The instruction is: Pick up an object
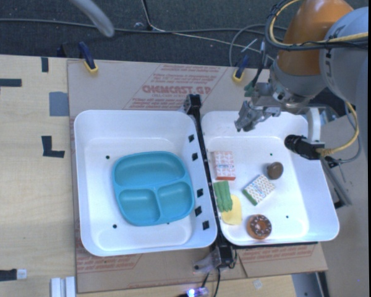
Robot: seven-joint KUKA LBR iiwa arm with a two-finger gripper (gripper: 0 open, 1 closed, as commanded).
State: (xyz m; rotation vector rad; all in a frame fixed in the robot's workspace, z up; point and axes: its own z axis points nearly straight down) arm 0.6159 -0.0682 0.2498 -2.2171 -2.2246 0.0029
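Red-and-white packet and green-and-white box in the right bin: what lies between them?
Bare white bin floor separates the red-and-white packet from the green-and-white box in the camera view.

In the right bin [297, 224] lie a red-and-white packet [224, 164], green sponge [222, 194], yellow piece [233, 214], patterned box [259, 189], brown ball [274, 170] and chocolate doughnut [259, 226].

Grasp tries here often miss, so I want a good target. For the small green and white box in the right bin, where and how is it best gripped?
The green and white box lies flat and turned at an angle, clear of the brown ball and the donut. I would bring the gripper straight down from above, wrist rotated to match, and close across its shorter width at the middle, where the long sides look straight and parallel.
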